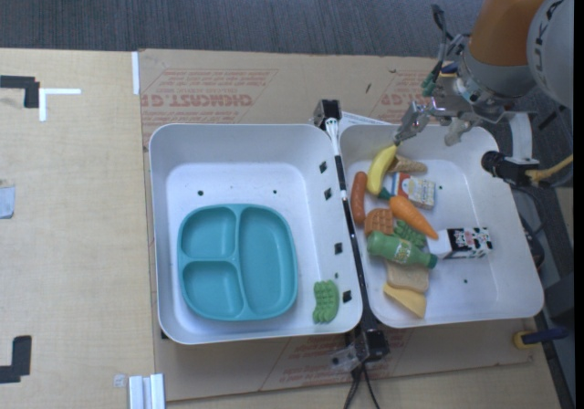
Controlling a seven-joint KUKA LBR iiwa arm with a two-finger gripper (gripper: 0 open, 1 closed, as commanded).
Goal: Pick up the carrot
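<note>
Left bin, white, shallow: holds a teal divided plate toward its near left; a green knobbly toy vegetable lies in its near right corner, by the dividing wall.

Right bin, white, shallow: a cluster of toy foods sits in its left half; a reddish sausage along the left wall; a banana just beside it, farther back; the carrot, orange, lies slantwise mid-cluster, its tip pointing right and near, touching or nearly touching a green bottle below it; cheese wedges nearer still; a small milk carton stands apart to the right.

Tool: hangs over the far edge of the right bin, above and behind the banana, well apart from the carrot; whether released or clenched, cannot tell; nothing is seen in it.

Step in hand, by judgement: approach, grasp not yet made; the next move calls for travel toward the near side and descent onto the carrot's middle, closing across its narrow width while clearing the banana and bottle.
</note>
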